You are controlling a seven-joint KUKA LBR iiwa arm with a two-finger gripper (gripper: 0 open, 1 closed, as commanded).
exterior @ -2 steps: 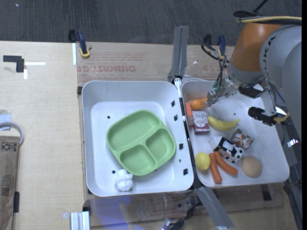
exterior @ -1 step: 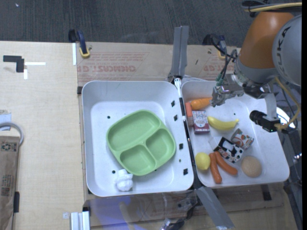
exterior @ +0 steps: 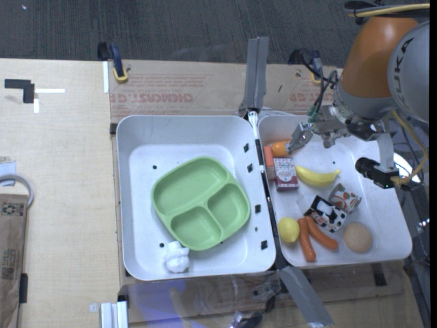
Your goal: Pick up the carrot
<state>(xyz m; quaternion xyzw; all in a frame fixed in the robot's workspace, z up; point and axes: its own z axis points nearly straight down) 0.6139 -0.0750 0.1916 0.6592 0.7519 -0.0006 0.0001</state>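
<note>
Two shallow white bins sit side by side on the bench (exterior: 61, 142). The left bin (exterior: 130, 183) carries a green divided plate (exterior: 200, 203), with a small white crumpled lump (exterior: 177, 257) near its front edge. The right bin (exterior: 389, 248) is crowded. The carrot (exterior: 321, 234) lies near the front, slanting, just beside a second orange stick (exterior: 306, 242) of much the same look, and close to a lemon (exterior: 289, 229). A black and white patterned carton (exterior: 328, 214) rests just behind them, next to a small printed box (exterior: 345, 200). A tan egg (exterior: 357, 238) sits at the front right. Farther back lie a banana (exterior: 317, 176), a pink and red packet (exterior: 285, 173), an orange fruit (exterior: 279, 148) and a thin red stick (exterior: 269, 161) along the bin's left wall.

The grey arm with its orange band (exterior: 372, 53) comes in from the right, and the tool (exterior: 301, 137) hangs over the back of the right bin, above the orange fruit and well apart from the carrot. Its fingers (exterior: 298, 141) look narrowly set, with nothing between them.
</note>
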